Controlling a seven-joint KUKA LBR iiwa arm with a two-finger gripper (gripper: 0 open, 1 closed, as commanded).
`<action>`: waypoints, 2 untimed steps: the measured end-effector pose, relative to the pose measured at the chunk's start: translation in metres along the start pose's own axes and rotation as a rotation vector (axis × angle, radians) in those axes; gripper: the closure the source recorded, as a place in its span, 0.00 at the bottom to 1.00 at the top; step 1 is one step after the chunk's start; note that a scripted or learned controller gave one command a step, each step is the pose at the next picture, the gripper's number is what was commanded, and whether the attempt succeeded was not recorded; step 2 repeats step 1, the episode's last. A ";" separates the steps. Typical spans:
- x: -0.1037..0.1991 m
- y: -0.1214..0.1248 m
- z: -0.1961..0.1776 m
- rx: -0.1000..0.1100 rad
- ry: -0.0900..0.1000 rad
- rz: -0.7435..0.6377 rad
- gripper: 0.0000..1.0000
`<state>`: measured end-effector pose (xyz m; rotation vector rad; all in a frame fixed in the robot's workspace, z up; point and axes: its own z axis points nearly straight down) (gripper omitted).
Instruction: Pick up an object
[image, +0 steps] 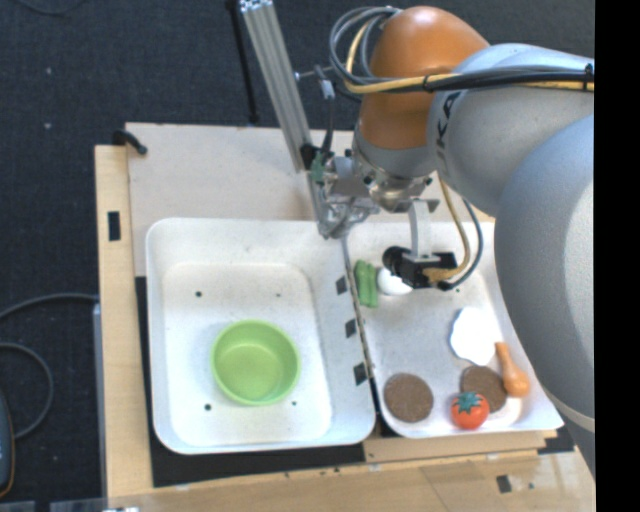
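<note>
- Claw (338, 222): it hangs at the far end of the bins, over the line where the two rims meet. From this slant you cannot tell whether it is open or closed, so treat that as unconfirmed.
- Nearest candidate: a green piece (366, 285) lies in the right bin (430, 335), on its far inner side. It is just beside the shared rim and near the claw.
- Step in hand, as judged: the approach, with no object yet taken.
- Recommendation: move the claw over the right bin before you lower it. The green piece lies close to the bin wall, so a descent on the rim side risks striking plastic instead of closing on the piece. Set the grip across its narrow width.
- Further out in the same bin: a white patch (472, 335) and a carrot (512, 370) lie by the outer wall. Two brown discs (408, 397) and a tomato (469, 410) lie along the near edge. The first disc has bare floor around it and looks the easier alternative.
- Left bin (180, 300): a green bowl (255, 362) lies toward the near end. It is wide, and likely graspable only by its rim.
- Surface (200, 170): a pale board under both bins.
</note>
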<state>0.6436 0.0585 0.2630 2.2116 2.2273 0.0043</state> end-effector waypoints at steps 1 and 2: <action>-0.004 0.000 0.000 0.001 -0.002 0.004 0.00; -0.004 0.000 0.000 0.001 -0.002 0.004 0.00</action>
